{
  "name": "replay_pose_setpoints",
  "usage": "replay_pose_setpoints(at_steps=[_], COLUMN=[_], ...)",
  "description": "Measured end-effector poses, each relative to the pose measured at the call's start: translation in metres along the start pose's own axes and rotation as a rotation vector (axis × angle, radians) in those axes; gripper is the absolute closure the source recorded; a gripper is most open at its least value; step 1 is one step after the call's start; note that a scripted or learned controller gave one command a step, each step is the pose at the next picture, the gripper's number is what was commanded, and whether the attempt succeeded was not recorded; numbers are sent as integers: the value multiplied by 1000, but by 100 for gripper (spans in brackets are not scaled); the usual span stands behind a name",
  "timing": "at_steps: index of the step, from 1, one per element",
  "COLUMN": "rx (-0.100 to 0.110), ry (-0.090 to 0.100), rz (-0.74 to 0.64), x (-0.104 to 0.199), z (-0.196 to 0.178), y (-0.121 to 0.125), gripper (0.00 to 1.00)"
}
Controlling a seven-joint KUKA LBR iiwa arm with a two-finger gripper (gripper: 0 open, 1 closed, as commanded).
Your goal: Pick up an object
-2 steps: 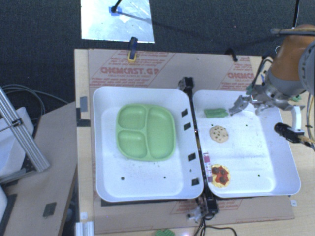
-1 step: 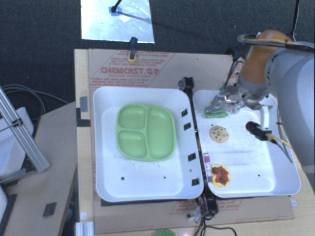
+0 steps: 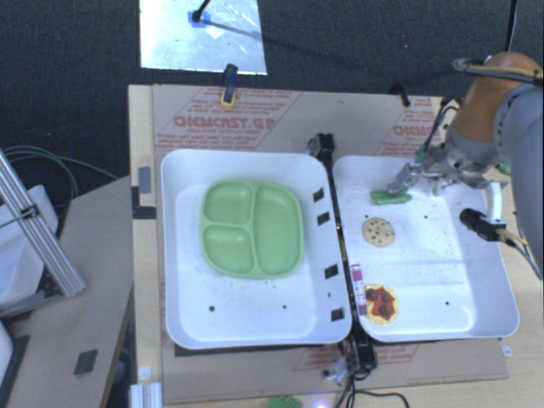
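The pizza (image 3: pixel 380 303) lies by the right bin's (image 3: pixel 489 317) near-left edge, the cookie (image 3: pixel 378 231) beyond it, bare floor to their right. By the far wall, the gripper (image 3: pixel 403 183) pinches the green bean (image 3: pixel 390 197). The left bin (image 3: pixel 183 313) holds a green plate (image 3: pixel 252 229).

Even overhead light, soft shadows, glare on foil sheet (image 3: pixel 202 24).
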State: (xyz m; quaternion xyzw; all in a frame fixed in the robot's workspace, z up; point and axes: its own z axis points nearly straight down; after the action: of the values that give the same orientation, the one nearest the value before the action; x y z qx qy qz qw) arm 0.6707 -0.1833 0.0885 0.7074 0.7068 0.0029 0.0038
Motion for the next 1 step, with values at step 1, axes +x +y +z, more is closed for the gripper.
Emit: replay_pose_setpoints(at_steps=[1], rx=[2], ry=[2], rz=[-8], x=[39], z=[-46], y=[0], gripper=[0])
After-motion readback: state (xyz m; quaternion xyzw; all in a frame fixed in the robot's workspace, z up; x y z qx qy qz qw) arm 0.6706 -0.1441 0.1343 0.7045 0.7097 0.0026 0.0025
